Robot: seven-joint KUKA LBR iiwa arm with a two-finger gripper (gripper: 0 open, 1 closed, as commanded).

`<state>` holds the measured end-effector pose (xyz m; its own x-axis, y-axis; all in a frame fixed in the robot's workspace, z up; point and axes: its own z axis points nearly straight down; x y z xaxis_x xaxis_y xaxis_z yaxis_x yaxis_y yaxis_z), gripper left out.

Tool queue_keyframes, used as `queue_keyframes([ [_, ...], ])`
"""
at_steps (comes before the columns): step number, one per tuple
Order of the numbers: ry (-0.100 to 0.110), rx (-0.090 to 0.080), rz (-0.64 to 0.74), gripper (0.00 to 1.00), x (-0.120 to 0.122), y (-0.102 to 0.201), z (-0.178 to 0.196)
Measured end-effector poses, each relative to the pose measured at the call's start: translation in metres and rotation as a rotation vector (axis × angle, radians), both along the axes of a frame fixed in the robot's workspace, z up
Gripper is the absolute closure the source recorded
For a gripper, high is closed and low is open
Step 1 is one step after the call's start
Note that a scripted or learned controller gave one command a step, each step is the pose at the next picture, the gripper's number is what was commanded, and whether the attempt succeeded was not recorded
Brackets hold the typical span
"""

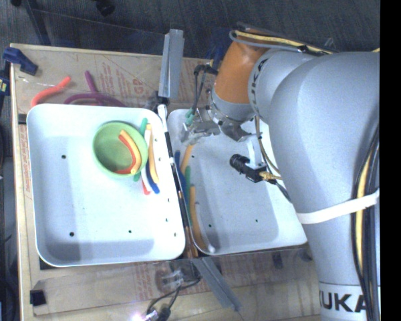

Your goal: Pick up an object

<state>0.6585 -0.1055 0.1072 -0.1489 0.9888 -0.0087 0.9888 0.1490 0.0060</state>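
Observation:
My gripper [192, 127] hangs low over the far left corner of the right bin [254, 226], below the orange wrist band. Several thin sticks, orange, green and blue [188, 179], lie along that bin's left wall just in front of the gripper. In the left bin [87, 226] a green bowl [113, 149] holds a yellow and an orange stick, and more coloured sticks [150, 169] lie beside it on its right. I see nothing clearly between the gripper's fingertips.
The arm's grey body covers the right bin's right side. A black part [244, 166] of the arm hangs over the bin's middle. Loose orange and purple cords [73, 92] lie on the bench behind the left bin. A grey bar [170, 65] stands between the bins at the back.

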Motion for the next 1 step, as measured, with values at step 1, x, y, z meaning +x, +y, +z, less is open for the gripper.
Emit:
queue_keyframes([
  [1, -0.001, -0.006, -0.001, 0.00, 0.0000, -0.0035, 0.0011],
])
